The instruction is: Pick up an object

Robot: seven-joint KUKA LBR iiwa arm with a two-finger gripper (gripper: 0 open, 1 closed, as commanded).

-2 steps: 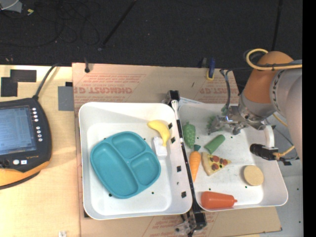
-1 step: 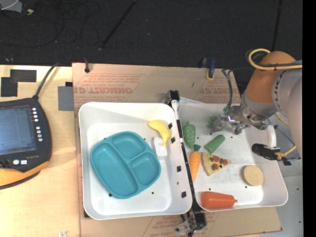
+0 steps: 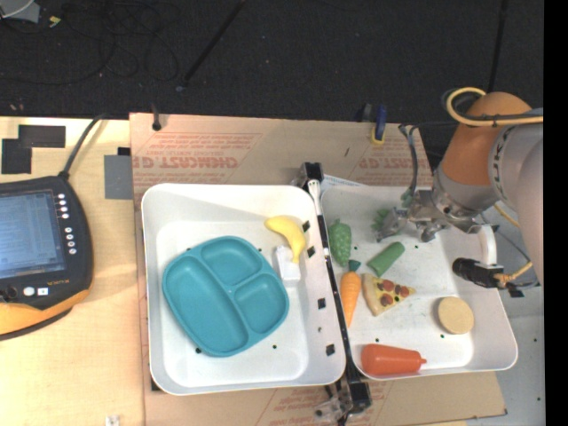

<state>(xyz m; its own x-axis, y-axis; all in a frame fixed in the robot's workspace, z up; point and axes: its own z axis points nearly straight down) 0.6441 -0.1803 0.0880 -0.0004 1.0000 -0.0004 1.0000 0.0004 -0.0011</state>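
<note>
I read the approach step: gripper (image 3: 397,221), grip state unreadable, hovers at twelve o'clock of the green plastic cylinder (image 3: 386,258). Next: descend squarely over it.

toys (image 3: 383,257) crowd right bin (image 3: 497,349), left side

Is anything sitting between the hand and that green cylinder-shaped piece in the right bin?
Nothing visible does. The hand hangs over the back of the right bin, and the green cylinder lies just in front of it on bare bin floor. The pizza slice and carrot lie nearer the camera, beyond the cylinder.
</note>
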